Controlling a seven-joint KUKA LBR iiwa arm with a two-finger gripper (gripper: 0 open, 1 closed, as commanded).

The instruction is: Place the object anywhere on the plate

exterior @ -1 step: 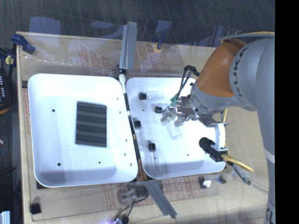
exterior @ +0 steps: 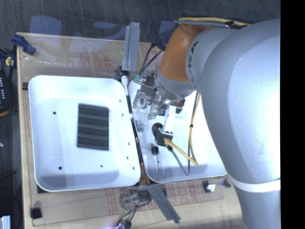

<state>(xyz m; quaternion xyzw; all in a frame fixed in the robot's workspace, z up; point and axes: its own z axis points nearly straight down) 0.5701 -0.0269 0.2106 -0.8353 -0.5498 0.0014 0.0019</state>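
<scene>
The big grey arm reaches down into the right bin. A dark ridged plate lies in the left bin.

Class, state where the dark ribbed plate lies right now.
The dark ribbed plate lies flat in the middle of the left white bin, left of the arm's hand.

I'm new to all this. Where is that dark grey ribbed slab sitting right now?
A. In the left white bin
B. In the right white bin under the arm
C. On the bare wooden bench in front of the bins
A: the dark ribbed slab lies flat on the floor of the left bin, apart from the arm.
</scene>
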